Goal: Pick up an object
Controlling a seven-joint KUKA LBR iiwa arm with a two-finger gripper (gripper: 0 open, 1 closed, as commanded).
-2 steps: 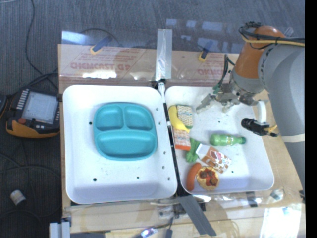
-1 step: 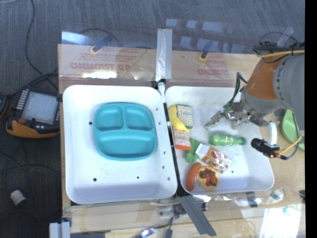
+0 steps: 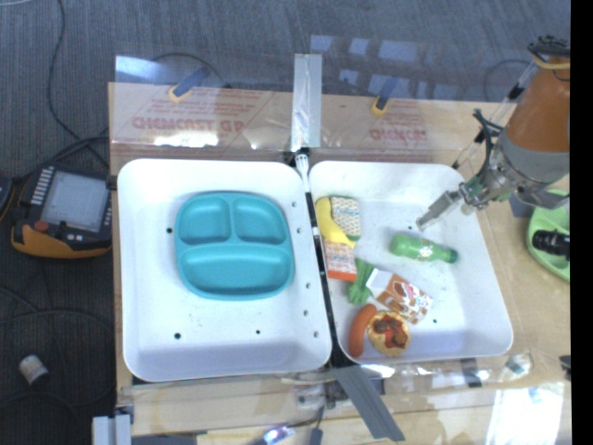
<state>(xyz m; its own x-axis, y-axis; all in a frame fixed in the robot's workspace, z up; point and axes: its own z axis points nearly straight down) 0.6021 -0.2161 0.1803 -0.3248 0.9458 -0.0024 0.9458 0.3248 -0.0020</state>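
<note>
**Green toy bottle lies closest to my gripper**

Grey metal, my gripper (image 3: 434, 213) hangs low over the right bin (image 3: 491, 290), slanting down from the orange-banded arm (image 3: 537, 109) at the bin's far right corner. I cannot tell how it is set, and I see nothing in it.

Just below its tip lies a green bottle (image 3: 422, 247), the likeliest pick. It rests on its side, its long axis running nearly across the bin, one end towards the middle, the other dipping slightly towards the right wall. I judge it light, stiff, smooth plastic, apt to roll, so I would close across the middle of its round body, at right angles to its length.

Further out, to the gripper's lower left, toy foods crowd together: a yellow banana (image 3: 328, 224), a patterned packet (image 3: 346, 215), a pizza slice (image 3: 404, 298). Beyond the divider, a teal divided plate (image 3: 233, 246) sits in the left bin (image 3: 148, 341).
</note>
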